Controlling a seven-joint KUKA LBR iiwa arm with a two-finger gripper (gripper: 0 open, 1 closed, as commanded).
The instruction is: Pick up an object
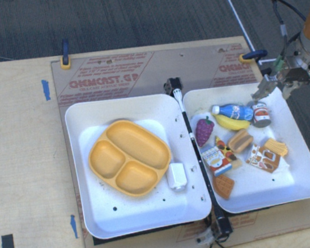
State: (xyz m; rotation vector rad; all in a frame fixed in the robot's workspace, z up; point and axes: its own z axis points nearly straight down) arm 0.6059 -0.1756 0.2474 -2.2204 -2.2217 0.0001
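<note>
The right bin (pixel 306 177) holds several toy foods: a blue bottle (pixel 236 111), a yellow banana (pixel 229 122), a small red-and-white jar (pixel 261 116), purple grapes (pixel 204 130), a bread roll (pixel 240 140), a small carton (pixel 216 160), a waffle piece (pixel 224 186), a printed box (pixel 263 159) and an orange cracker (pixel 276 147). My gripper (pixel 273 90) hangs over the bin's far right corner, just above and behind the jar. It is open, and nothing is between its fingers.
The left bin (pixel 93 214) holds a yellow divided plate (pixel 129 157) and a small white block (pixel 177 175). A black divider clamp (pixel 173 85) sits between the bins at the far side. A blue clamp (pixel 253 55) grips the board's far right edge.
</note>
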